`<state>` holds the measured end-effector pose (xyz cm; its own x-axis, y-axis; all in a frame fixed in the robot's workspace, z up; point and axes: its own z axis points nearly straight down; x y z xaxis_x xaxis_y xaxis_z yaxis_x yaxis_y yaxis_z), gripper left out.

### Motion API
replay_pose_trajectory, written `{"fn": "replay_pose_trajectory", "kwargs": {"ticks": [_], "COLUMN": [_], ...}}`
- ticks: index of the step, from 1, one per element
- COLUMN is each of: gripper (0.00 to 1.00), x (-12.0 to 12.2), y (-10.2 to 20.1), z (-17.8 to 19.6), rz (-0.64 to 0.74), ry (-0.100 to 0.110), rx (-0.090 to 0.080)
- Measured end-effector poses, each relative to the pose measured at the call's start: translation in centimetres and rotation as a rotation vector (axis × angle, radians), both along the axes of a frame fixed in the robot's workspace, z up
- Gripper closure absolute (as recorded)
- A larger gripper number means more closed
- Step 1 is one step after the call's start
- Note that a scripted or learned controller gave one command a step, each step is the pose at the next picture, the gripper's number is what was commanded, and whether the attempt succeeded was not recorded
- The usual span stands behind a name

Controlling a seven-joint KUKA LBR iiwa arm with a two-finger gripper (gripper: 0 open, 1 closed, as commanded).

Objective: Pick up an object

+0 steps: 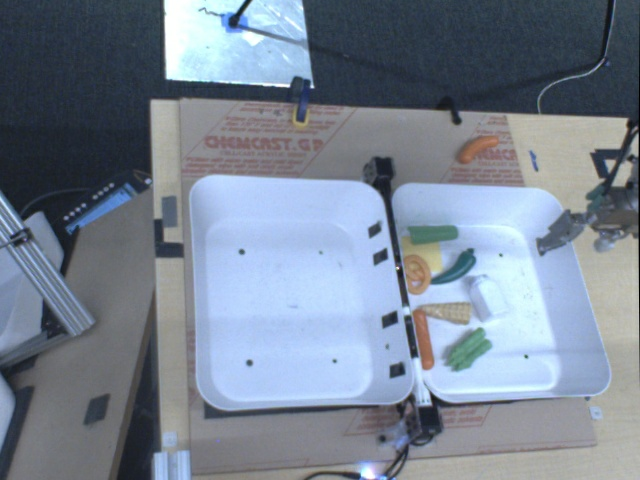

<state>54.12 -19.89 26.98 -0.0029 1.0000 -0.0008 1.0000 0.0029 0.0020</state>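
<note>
We see the pick not yet begun: the left bin (290, 298) lies bare, while the right bin (520, 368) holds the candidates, among them a green cucumber (432, 234), a yellow block (424, 257), a white bottle (485, 296), a cone (447, 313), a carrot (425, 340) and green beans (467, 349). The gripper (553, 235) hovers at that bin's right rim with nothing between its fingers; whether they are spread we cannot tell. Red lettering on the cardboard sheet (262, 140) reads "CHEMCAST GP".
</note>
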Motion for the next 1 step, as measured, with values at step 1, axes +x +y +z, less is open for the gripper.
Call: {"fn": "replay_pose_trajectory", "kwargs": {"ticks": [1], "gripper": [0.0], "x": [3.89], "y": [5.91], "z": [-10.63], "rz": [0.007], "ry": [0.007], "rx": [0.005]}}
